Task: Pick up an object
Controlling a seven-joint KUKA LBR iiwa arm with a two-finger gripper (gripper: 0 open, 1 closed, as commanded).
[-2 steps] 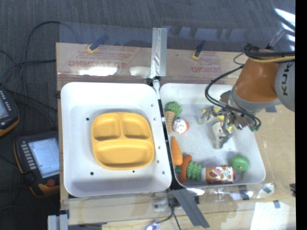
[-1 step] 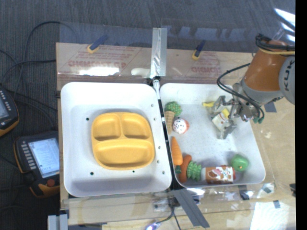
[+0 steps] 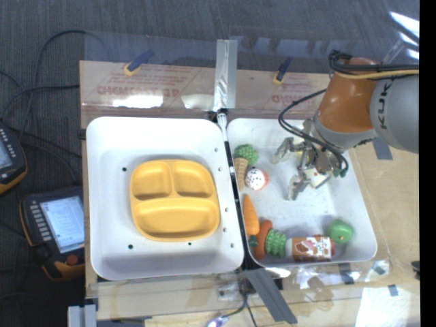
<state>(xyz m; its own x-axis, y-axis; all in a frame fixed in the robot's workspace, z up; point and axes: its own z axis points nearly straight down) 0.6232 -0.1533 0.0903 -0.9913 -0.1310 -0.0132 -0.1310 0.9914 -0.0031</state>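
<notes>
My gripper (image 3: 291,168) hovers over the upper middle of the right bin (image 3: 354,203), below the orange wrist band. Its fingers (image 3: 283,149) are spread apart with only bin floor between them, so it is open and holds nothing. Just left of it lies a white speckled ball (image 3: 256,178), with a green-topped cone toy (image 3: 243,158) above that. An orange carrot (image 3: 251,213) lies along the bin's left wall. Along the front sit a green ribbed toy (image 3: 275,242), a small bottle with a red label (image 3: 312,248) and a green apple (image 3: 341,231).
The left bin (image 3: 109,148) holds a yellow divided tray (image 3: 174,199). A metal strip (image 3: 226,73) stands at the back between the bins. Two handheld devices (image 3: 53,225) and cables lie on the floor at the left.
</notes>
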